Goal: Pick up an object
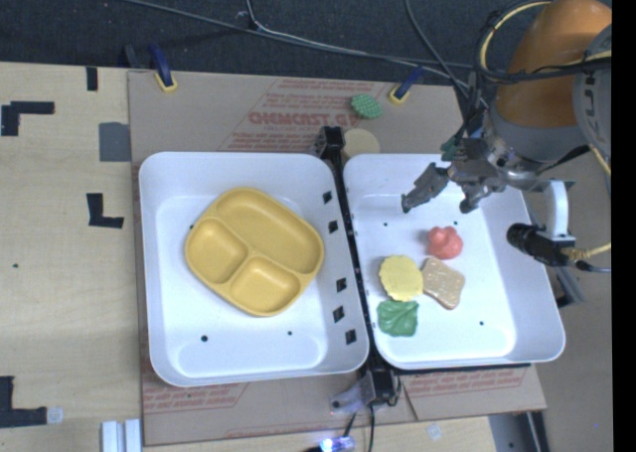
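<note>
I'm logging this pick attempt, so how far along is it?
Nothing looks picked yet. The gripper hangs with open jaws, nothing between them, over the upper part of the right bin. The red piece, yellow piece, tan toast-like piece and green piece all lie on the bin floor. Left to do: descend on one, close and lift.

Desk (60,271): cardboard sheet (288,117) laid flat, two white bins (164,271) (517,321) placed side by side on it.
</note>
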Tool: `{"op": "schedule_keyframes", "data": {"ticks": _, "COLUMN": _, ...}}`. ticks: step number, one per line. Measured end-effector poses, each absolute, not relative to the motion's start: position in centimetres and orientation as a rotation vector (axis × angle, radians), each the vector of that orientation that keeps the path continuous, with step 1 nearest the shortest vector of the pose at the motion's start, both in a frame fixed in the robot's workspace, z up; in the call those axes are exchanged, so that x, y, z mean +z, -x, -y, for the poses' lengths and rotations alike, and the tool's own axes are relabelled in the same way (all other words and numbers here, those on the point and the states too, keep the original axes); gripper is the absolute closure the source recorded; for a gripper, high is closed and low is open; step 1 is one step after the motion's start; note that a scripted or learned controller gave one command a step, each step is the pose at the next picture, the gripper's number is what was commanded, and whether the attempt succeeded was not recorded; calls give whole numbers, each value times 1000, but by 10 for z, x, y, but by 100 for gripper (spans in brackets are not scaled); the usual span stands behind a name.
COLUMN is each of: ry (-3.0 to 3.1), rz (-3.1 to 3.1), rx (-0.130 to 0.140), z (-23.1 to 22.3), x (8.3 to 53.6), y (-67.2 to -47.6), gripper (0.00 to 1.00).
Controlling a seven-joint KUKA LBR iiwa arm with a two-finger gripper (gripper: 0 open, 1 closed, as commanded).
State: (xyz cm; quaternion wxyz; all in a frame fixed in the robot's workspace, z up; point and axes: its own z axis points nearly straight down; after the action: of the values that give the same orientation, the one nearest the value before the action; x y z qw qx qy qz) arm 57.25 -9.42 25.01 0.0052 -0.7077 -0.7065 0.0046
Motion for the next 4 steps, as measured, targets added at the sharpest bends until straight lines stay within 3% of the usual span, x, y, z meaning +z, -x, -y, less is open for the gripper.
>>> {"op": "schedule_keyframes", "data": {"ticks": 1, "ry": 2220, "rz": 2222, "rx": 2, "z": 94, "x": 257, "y": -575, "gripper": 0}}
{"op": "schedule_keyframes", "data": {"ticks": 4, "ry": 2218, "rz": 2220, "rx": 7, "z": 95, "x": 123, "y": -581, "gripper": 0}}
